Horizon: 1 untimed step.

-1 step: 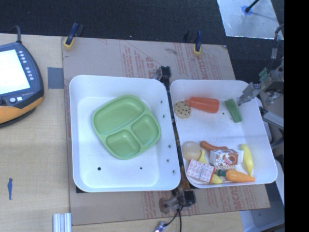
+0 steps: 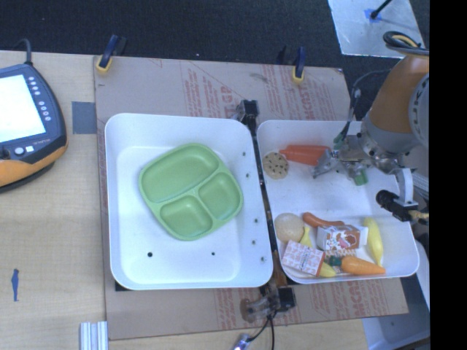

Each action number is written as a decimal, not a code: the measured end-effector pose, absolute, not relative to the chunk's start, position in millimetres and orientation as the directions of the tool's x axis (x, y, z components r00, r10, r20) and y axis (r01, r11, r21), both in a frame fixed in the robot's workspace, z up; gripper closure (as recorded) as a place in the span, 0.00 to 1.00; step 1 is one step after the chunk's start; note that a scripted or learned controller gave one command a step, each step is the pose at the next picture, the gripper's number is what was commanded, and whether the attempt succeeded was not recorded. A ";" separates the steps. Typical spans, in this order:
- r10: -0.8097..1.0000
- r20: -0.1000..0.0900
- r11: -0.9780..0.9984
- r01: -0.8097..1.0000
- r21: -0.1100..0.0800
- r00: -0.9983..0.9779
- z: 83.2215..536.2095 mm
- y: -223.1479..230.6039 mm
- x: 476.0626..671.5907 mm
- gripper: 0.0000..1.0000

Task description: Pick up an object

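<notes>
The right bin (image 2: 332, 195) holds several toy foods. An orange-red carrot (image 2: 303, 153) and a round cookie (image 2: 275, 165) lie at its far left. Along the near side sit a pale bun (image 2: 289, 227), a sausage (image 2: 321, 221), a small carton (image 2: 341, 238), a banana (image 2: 374, 240), a red-and-white box (image 2: 301, 257) and a second carrot (image 2: 361, 267). My gripper (image 2: 339, 173) hangs over the far part of this bin, just right of the orange-red carrot. It is open, with nothing between the fingers.
The left bin (image 2: 124, 195) holds a green divided plate (image 2: 191, 190). A teach pendant (image 2: 22, 122) lies on the bench at far left. Clamps (image 2: 299, 64) grip the board's far edge. A black bracket (image 2: 249, 111) sits between the bins.
</notes>
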<state>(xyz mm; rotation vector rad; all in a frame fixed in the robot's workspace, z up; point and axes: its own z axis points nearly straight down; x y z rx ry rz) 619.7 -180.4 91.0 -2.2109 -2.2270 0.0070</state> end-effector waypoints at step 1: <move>1.000 0.004 0.006 1.000 -0.030 -0.006 88.8 -178.6 650.5 0.00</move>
